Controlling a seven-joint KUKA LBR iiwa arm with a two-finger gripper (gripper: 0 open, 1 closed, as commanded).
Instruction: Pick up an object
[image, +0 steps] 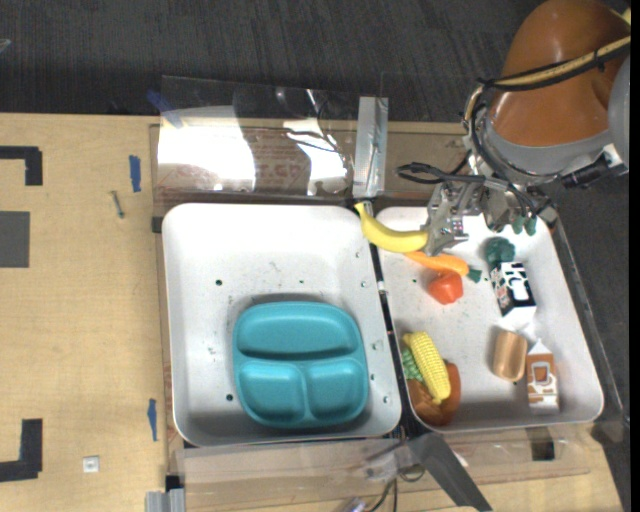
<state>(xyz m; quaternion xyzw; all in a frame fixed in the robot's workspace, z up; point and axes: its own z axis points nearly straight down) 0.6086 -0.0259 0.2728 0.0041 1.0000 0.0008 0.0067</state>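
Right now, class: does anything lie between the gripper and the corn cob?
Yes. The gripper sits at the right bin's far end; the carrot and tomato lie between it and the corn cob.

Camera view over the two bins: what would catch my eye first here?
Probably the teal divided tray, lying alone in the left bin. Next, the bright toy food in the right bin: a yellow banana at its top left corner and a corn cob near the front. The gripper reaches in from the top right, just beside the banana's end.
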